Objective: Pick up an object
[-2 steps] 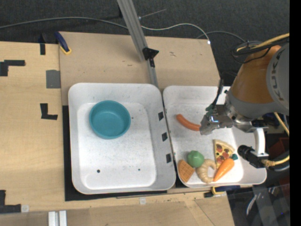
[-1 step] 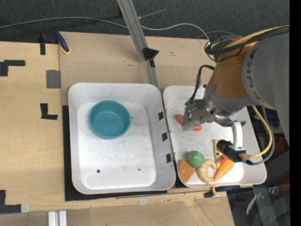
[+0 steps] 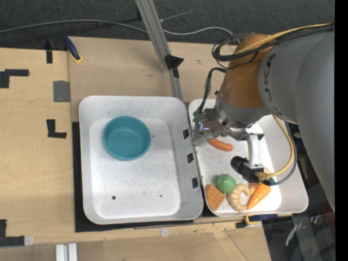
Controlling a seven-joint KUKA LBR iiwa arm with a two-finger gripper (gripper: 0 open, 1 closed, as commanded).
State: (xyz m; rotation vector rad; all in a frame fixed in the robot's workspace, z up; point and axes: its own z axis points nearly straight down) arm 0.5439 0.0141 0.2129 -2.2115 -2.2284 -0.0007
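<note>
While poised over the right bin [image 3: 291,197], my gripper [image 3: 209,137] hangs beside a sausage [image 3: 221,144]. Finger state: I cannot tell. A teal bowl [image 3: 127,137] occupies the left bin [image 3: 98,200].

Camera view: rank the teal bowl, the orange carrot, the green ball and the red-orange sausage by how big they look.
1. Teal bowl, clearly largest.
2. Orange carrot.
3. Green ball and red-orange sausage look about alike; the hand partly hides the sausage, so I won't rank them.
</note>
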